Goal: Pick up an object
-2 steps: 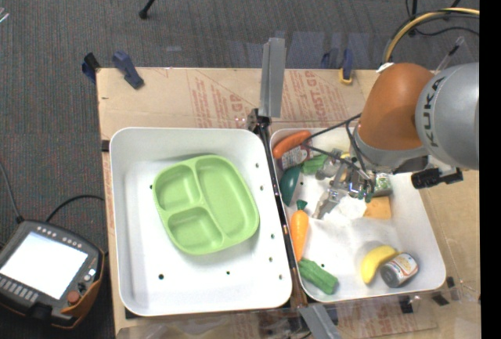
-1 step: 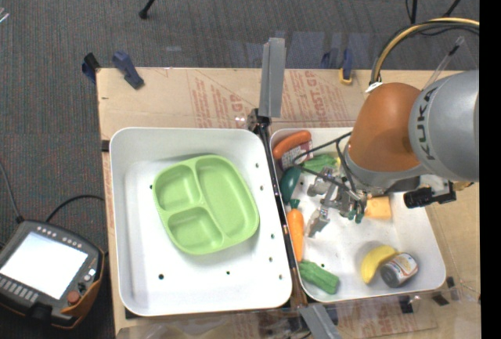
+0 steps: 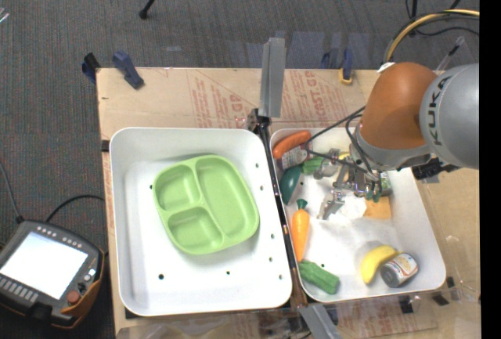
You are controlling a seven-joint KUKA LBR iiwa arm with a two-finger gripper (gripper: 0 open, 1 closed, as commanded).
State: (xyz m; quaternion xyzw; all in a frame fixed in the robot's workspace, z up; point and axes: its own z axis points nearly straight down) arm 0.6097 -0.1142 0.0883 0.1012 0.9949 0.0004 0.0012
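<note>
My metal fingers (image 3: 335, 204) hang open over the right white plastic bin (image 3: 419, 232), just beside the orange toy carrot (image 3: 300, 225), holding nothing.

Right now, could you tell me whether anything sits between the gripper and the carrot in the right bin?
Nothing visible does. The gripper hovers just right of the carrot, with bare bin floor between them. The dark green vegetable lies above the carrot, off that line.
</note>
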